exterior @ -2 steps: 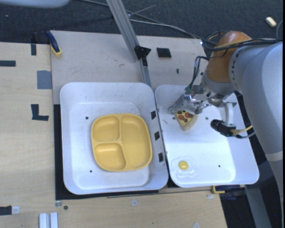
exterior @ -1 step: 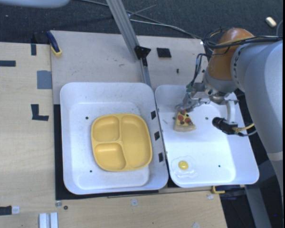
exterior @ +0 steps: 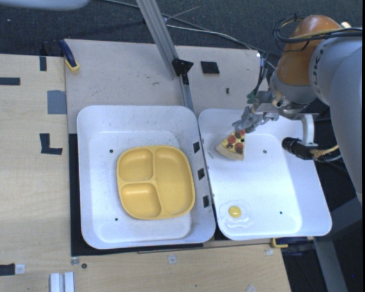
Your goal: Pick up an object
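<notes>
A toy pizza slice (exterior: 231,146) with red toppings lies in the upper left part of the right bin (exterior: 292,181). My gripper (exterior: 244,125) hangs right over the slice's upper end, touching or nearly touching it; the arm covers the contact. A toy fried egg (exterior: 235,212) rests near the right bin's front left corner, well away from the gripper.
A yellow divided plate (exterior: 155,182) sits in the middle of the left bin (exterior: 97,163). A slanted metal post (exterior: 161,29) rises behind the bins. The grey arm with its orange band (exterior: 304,47) reaches in over the right bin's far right corner.
</notes>
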Robot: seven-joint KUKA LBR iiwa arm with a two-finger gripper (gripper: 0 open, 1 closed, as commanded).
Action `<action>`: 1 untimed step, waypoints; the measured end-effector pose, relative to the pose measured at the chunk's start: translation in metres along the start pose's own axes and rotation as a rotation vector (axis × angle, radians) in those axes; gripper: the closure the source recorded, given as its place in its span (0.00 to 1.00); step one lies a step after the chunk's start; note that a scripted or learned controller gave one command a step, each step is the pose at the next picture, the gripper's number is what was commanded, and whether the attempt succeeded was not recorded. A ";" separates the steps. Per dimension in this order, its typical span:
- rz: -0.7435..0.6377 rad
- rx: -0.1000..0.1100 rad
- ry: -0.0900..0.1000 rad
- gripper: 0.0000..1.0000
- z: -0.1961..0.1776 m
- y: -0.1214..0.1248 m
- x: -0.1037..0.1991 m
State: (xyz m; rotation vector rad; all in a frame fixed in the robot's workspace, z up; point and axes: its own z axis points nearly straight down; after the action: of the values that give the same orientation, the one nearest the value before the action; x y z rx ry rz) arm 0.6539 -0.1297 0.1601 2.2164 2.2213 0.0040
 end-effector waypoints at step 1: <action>0.000 0.000 -0.001 1.00 -0.049 0.005 -0.008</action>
State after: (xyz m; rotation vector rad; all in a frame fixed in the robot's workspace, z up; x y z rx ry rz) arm 0.6591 -0.1379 0.2093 2.2167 2.2205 0.0027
